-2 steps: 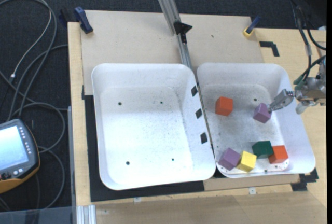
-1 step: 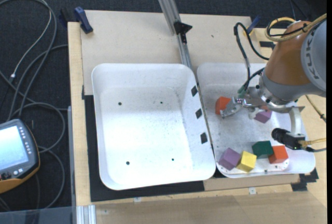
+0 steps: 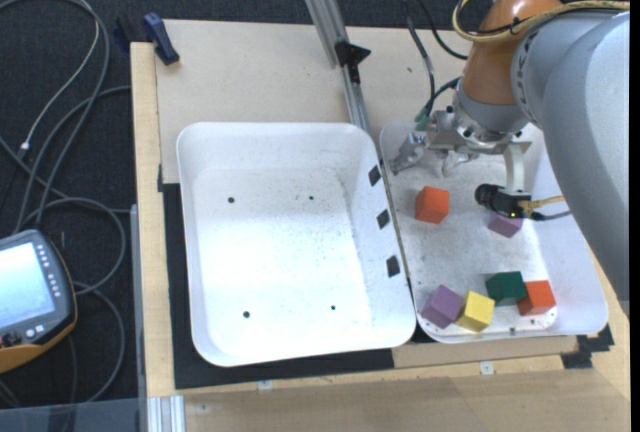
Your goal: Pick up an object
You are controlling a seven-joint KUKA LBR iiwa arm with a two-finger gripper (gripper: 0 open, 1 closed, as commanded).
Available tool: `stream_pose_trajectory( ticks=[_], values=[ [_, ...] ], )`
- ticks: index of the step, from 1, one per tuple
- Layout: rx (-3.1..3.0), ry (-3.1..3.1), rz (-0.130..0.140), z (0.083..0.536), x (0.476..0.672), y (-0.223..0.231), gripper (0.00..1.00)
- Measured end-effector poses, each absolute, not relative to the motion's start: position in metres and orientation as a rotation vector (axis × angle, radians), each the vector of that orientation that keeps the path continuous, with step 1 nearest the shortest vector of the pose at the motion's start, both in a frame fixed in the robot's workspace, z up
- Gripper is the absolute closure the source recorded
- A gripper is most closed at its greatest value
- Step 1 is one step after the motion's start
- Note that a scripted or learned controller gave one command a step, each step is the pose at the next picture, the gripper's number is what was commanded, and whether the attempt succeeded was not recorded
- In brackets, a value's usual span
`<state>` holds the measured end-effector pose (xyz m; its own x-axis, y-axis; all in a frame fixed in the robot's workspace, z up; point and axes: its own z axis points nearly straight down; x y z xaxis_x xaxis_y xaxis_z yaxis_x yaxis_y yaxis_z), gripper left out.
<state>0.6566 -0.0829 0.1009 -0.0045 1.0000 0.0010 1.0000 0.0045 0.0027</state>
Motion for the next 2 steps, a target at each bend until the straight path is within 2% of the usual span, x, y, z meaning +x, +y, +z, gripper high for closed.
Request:
stream_pose_trajectory(
  ticks=[1, 2],
  values=[
    [2.225, 2.224, -0.004, 0.100, 0.620, -0.086, 0.00],
    [2.225, 2.223, -0.004, 0.100, 0.594, -0.090, 0.00]
  ],
)
